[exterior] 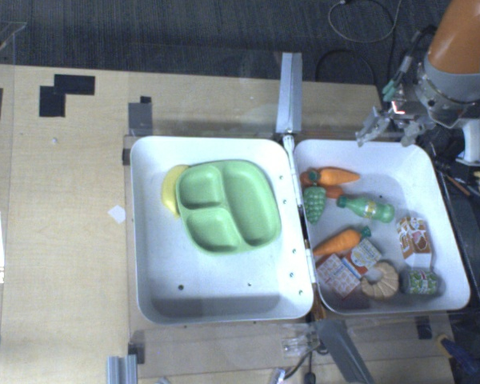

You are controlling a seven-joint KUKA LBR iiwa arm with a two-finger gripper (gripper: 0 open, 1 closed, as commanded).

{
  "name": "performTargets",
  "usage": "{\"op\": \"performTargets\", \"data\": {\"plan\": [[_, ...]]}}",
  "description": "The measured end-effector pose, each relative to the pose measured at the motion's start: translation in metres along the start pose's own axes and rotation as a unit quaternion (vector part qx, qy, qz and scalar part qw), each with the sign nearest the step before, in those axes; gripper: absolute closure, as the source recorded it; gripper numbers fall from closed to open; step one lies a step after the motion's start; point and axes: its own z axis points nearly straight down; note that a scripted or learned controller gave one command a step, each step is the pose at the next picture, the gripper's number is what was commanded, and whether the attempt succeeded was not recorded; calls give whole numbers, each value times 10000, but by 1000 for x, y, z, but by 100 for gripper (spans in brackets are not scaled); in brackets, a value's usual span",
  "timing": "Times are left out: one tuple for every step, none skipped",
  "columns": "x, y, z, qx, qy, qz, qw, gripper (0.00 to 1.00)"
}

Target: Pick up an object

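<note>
My gripper (388, 134) hangs over the far edge of the right bin (440, 214), open, with nothing between its fingers. Below it in that bin lie an orange carrot (333, 177), a green bumpy vegetable (314, 203), a green bottle (366, 208) and a second carrot (340, 242). Toward the front sit a red-and-white packet (415, 238), a small box (337, 274), a round biscuit-like disc (382, 280) and a green can (421, 282). The gripper is apart from all of them.
The left bin (156, 286) holds a green divided plate (226, 205) with a yellow object (171, 189) peeking from under its left side. A metal post (289, 94) stands between the bins at the back. Cables lie behind the right bin.
</note>
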Motion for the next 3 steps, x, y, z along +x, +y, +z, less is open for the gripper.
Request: {"op": "performTargets", "data": {"plan": [[23,-26,148,14,3,167,9999,0],[23,-23,135,-30,4,171,9998,100],[49,17,21,-13,-2,-9,10000,100]]}}
